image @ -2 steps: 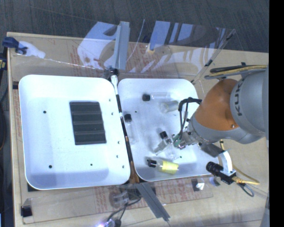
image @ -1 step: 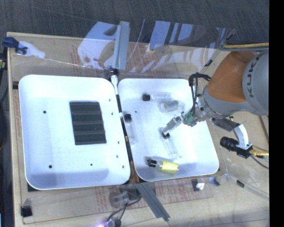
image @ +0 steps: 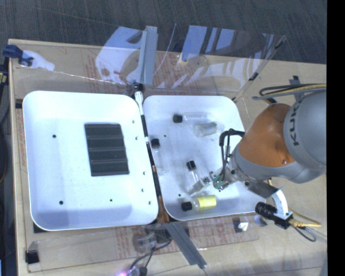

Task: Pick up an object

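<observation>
Bottle first: nearest you, at the front edge of the right bin [image: 161, 154], lies a yellow bottle [image: 202, 202] with a black cap, its long axis running left to right, cap toward the left bin [image: 40, 154]. The gripper [image: 219, 181] sits just behind and to the right of it, low over the bin floor; you cannot tell from this angle how far it is opened or whether it has hold of anything. Beside the gripper's tip lies a clear vial [image: 194, 177]. Farther back, count one small black cap [image: 155, 144] by the divider and one more clear vial [image: 194, 119] at the rear. In the left bin lies one dark ribbed block [image: 106, 149].
</observation>
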You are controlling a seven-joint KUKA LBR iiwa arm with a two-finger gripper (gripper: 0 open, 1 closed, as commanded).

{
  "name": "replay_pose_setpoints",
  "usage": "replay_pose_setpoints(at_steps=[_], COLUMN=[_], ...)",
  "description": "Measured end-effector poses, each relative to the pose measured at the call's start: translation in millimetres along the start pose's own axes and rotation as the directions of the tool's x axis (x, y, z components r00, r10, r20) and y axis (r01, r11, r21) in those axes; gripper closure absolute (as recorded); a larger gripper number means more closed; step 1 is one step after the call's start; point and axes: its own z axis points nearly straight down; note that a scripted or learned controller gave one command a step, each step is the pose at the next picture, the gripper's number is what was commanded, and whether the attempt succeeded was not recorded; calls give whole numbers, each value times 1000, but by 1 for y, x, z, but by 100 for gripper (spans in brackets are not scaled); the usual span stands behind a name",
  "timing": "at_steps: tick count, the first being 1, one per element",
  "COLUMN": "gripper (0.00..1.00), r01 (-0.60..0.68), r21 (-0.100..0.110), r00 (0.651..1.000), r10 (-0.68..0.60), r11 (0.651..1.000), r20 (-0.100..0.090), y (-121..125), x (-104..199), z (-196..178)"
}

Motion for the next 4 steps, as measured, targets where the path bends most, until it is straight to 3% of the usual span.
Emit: replay_pose_setpoints(at_steps=[1, 2, 3, 4], gripper=[0, 100, 0, 0], r01=[61, 66, 66, 135], r21=[-3, -3, -3, -3], r00=[998, 998, 998, 991], r10=[-61, -66, -66, -135], r11=[998, 998, 998, 991], r20=[4, 5, 5, 4], y=[1, 2, 2, 0], x=[-1, -1, -1, -1], z=[-9, -19, -19, -99])
